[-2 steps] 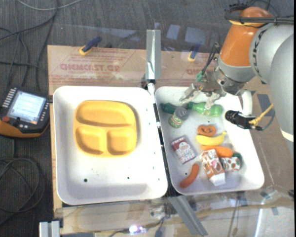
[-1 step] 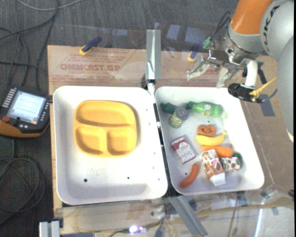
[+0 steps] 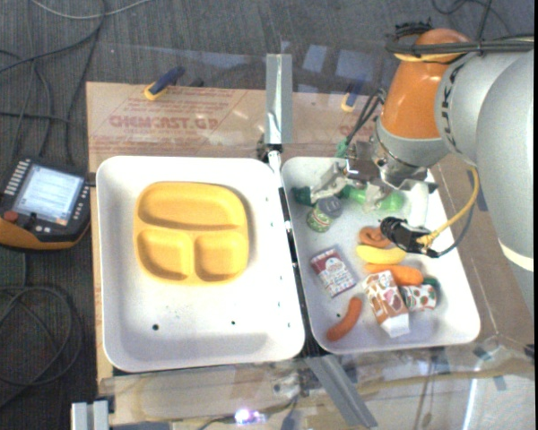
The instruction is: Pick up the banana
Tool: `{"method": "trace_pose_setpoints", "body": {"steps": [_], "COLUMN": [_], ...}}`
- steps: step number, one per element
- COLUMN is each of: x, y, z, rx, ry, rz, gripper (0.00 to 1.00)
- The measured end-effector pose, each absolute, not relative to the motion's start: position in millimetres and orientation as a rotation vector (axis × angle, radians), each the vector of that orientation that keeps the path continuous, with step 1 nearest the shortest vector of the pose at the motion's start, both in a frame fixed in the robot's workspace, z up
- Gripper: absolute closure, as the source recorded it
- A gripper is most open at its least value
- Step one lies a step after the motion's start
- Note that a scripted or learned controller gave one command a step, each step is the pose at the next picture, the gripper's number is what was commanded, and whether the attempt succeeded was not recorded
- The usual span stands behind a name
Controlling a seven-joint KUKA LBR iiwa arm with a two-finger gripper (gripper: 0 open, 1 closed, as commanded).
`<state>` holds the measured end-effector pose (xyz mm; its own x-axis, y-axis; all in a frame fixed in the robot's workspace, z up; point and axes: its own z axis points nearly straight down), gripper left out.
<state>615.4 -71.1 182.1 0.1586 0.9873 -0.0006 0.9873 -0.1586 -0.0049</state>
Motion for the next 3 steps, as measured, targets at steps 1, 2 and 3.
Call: {"method": "trace_pose_setpoints", "body": {"steps": [1,2,3], "x": [591.3,569.4,582.2], "y": [-88,-129,-147], "z": [183,160,95], "rx": [-2.506,-2.245,-2.262], "ry": [-1.888,-2.194,-2.212], "rz": [0.003,0.003,-0.016], "gripper": [0.0,0.0,0.0]}}
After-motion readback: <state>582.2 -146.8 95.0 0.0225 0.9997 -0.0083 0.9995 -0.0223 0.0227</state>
